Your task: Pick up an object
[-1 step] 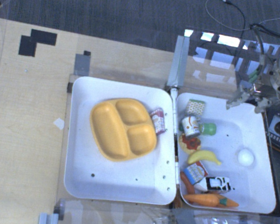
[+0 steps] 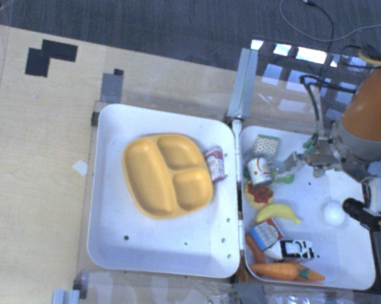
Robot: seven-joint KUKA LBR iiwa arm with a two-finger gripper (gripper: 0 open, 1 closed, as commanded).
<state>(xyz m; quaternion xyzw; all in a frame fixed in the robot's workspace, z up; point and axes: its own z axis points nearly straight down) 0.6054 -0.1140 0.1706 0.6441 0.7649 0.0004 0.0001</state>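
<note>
While the gripper (image 2: 300, 162) hangs over the far part of the right bin (image 2: 363, 274), nothing can be seen held in it. Whether it stands wide or narrow cannot be told, as the wrist hides it.

No object is named in the task. In my judgement the likeliest target is the can (image 2: 258, 170), which sits just left of the gripper, near the bin's left wall. A green packet (image 2: 266, 146) lies just beyond it on the far side, and a banana (image 2: 279, 213) lies on its near side.

Step in hand, as judged: the approach before a grasp. To do it well:
- centre the gripper over the can, not over the packet;
- close across the can's short width, square to its long axis;
- stay off the left wall, which leaves little room on that side;
- descend straight, so that the can is not knocked sideways.

Orientation: the can appears tipped, with its long axis running roughly far to near and its pale rim toward the far side. This reading is uncertain at this size. The banana would be a plainer target: its long axis runs left to right and its curve bows toward the far side.

A ball (image 2: 334, 214) and a carrot (image 2: 286, 271) lie well apart from the gripper.
</note>
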